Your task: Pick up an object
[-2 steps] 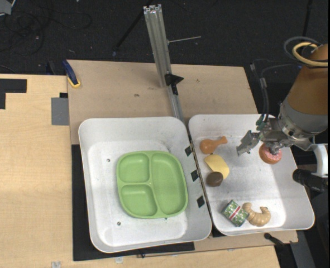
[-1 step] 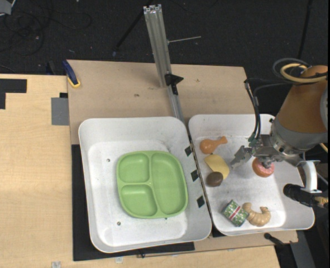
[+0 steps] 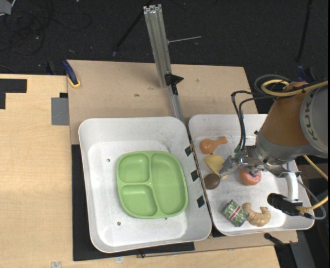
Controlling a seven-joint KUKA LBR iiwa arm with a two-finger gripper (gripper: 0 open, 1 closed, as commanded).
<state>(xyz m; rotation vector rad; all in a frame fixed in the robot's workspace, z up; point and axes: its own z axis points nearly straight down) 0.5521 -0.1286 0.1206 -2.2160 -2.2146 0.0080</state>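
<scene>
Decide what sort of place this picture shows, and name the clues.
Probably a robotics lab bench: a grey robot arm with an orange band reaches over two shallow white bins, with loose black cables on the dark floor behind.

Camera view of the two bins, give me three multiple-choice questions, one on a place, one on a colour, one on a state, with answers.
1. Where is the divided plate?
A. left bin
B. right bin
C. bare bench

2. What colour is the plate?
A. red
B. green
C. blue

3. How does the small green can sit?
A. standing upright on the plate
B. lying in the right bin beside the croissant
C. stacked on the orange drumstick

Answers: 1 A, it sits inside the left bin. 2 B, it is light green. 3 B, it lies in the right bin next to the tan croissant.
</scene>
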